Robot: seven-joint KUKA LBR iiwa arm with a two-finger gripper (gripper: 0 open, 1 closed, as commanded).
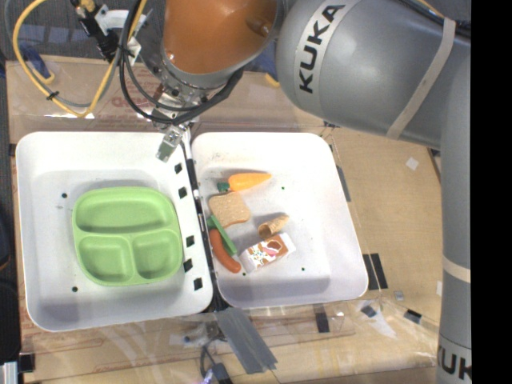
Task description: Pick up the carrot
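Two white bins sit side by side on the bench (384, 198), and the grey arm (368, 46) looms over their far edge, its orange band (212, 18) uppermost in the view. The left bin (40, 214) carries a green divided tray (126, 234). The right bin (320, 214) carries the food items, so that is where the work lies.

The end effector (172, 142) hangs just above the seam between the two bins, near their far rim, and is too small and foreshortened to say whether it is open or closed; nothing can be seen in it. The step in hand looks like the approach, with the grasp not yet begun.

The carrot (248, 182) lies flat in the far part of the right bin, orange body pointing right, green stub at its left end, well apart from the end effector. Just beside it toward the near side is a slice of bread (230, 209), close to touching. Further forward lie a printed card (266, 253), a red sausage-like piece (225, 254) with a green strip (221, 237) beside it, and a small tan roll (273, 226).

To do this well, I would come down over the carrot's thick middle with the closing direction across its width, not along it. The bread side is the tight one, so keeping slightly toward the far side should avoid nudging the slice. A rounded, tapering body is likely to squirt out if pinched near the tip.
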